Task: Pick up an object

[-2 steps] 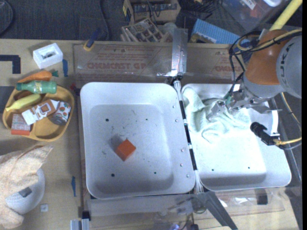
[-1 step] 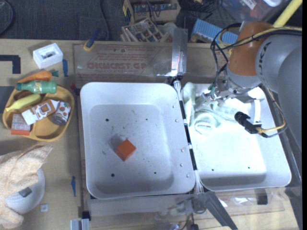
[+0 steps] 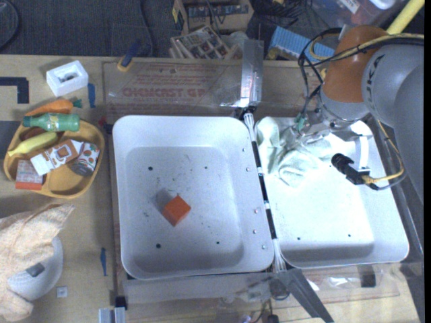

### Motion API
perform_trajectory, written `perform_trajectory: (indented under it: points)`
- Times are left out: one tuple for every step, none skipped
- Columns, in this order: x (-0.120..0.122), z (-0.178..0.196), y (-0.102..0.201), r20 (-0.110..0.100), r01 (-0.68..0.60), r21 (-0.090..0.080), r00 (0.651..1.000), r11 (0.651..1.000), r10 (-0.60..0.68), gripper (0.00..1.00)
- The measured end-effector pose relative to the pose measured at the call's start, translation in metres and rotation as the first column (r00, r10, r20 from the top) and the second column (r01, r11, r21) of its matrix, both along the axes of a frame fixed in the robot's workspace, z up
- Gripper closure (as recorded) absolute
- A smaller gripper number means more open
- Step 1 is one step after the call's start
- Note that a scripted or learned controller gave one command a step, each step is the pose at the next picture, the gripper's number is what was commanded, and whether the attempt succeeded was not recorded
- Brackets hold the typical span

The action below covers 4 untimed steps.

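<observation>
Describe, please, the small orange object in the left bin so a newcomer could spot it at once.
Start at the two white bins side by side and take the left bin. On its floor, a little left of centre, sits the orange block, alone and turned at an angle. Its bright colour and boxy shape set it apart from the pale crumpled cloth in the right bin.

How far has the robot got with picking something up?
Nothing looks picked up yet. The orange block lies alone in the left bin. The arm is down in the right bin, with its gripper at a crumpled white cloth near that bin's upper left corner; whether it has hold of the cloth cannot be told. Gripping and lifting something clear are left.
</observation>
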State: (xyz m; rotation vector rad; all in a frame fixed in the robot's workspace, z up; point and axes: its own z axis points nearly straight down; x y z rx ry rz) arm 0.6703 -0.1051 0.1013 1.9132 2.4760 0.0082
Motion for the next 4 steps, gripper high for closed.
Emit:
perform_trajectory:
  points:
    - [0.0,0.0,0.0,0.0,0.0,0.0,1.0,1.0,0.0,0.0]
    - [-0.028,-0.009,0.007,0.0,-0.107,0.0,0.994,0.994,0.107,0.0]
    - [-0.014,0.085,0.028,-0.008,-0.132,0.002,0.991,0.991,0.132,0.0]
    - [-0.031,0.084,0.025,-0.013,-0.08,0.004,0.997,0.997,0.08,0.0]
